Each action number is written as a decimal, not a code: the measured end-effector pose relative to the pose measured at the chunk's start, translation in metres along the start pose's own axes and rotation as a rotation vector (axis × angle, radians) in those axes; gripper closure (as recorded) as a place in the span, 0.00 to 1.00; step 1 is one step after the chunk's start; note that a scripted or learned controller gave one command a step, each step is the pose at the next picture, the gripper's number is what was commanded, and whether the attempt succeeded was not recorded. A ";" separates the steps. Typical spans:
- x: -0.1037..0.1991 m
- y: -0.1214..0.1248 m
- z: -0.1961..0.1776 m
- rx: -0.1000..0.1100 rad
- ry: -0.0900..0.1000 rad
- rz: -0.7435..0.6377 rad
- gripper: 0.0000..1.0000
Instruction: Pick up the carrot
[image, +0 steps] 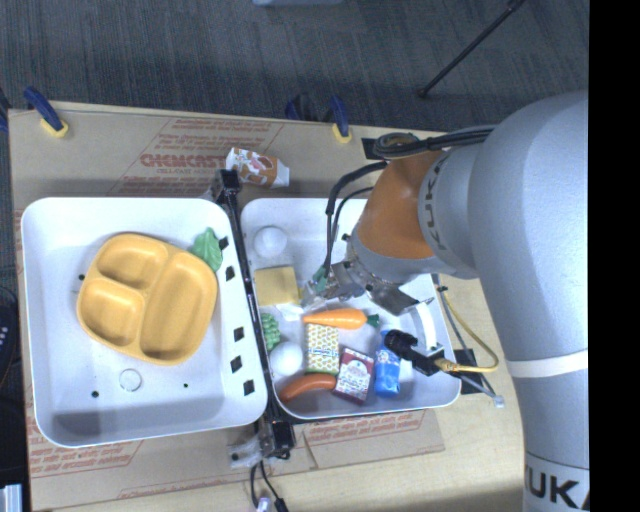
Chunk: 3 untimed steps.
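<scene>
The carrot (336, 319) is orange with a green tip at its right end. It lies on its side in the middle of the right bin (300, 212), on top of a patterned box (322, 348). My gripper (336, 287) hangs just above the carrot's far side, under the arm's orange band (395, 215). The wrist hides most of the gripper, and I see nothing lifted off the bin floor.
Crowding the carrot in the right bin are a yellow block (276, 285), a white ball (270, 241), a white egg (286, 357), a sausage (307, 385), a red box (354, 375) and a blue packet (388, 372). The left bin (50, 400) holds a yellow divided plate (148, 297).
</scene>
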<state>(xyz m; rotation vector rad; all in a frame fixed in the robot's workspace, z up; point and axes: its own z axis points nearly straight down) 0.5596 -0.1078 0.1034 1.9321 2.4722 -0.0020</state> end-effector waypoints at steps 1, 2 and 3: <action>0.000 0.000 0.000 0.000 0.000 0.000 0.00; 0.002 -0.017 0.012 0.006 0.006 0.070 0.00; 0.002 -0.017 0.012 0.006 0.006 0.071 0.00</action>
